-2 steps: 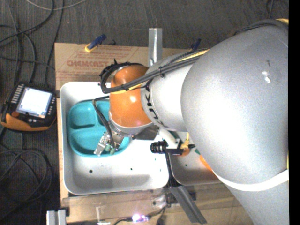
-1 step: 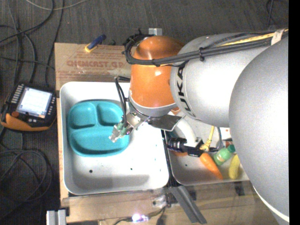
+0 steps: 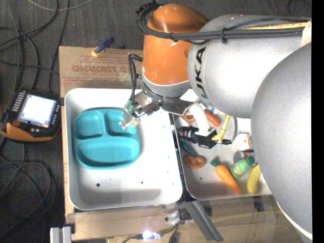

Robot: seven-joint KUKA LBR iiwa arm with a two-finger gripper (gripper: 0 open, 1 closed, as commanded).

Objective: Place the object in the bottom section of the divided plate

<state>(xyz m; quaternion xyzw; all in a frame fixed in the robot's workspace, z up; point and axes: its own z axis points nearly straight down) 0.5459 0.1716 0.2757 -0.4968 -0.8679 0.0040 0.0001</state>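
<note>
A teal divided plate (image 3: pixel 104 148) lies in the left white bin (image 3: pixel 152 186), with two small sections at its far side and one large section at its near side. My gripper (image 3: pixel 129 118) hangs over the plate's upper right section, close to the right rim. A small greenish bit (image 3: pixel 130 106) shows at the gripper's tip; I cannot tell whether it is a held object or part of the tool. The grey arm with its orange band (image 3: pixel 169 44) covers the space above and to the right.
The right bin (image 3: pixel 202 189) holds toy foods: a carrot (image 3: pixel 226 177), a brown ring (image 3: pixel 195 161), a green bottle (image 3: pixel 242 167) and a yellow piece (image 3: pixel 253 179). A teach pendant (image 3: pixel 33 115) lies on the floor at left. Cardboard (image 3: pixel 96 70) sits behind the left bin.
</note>
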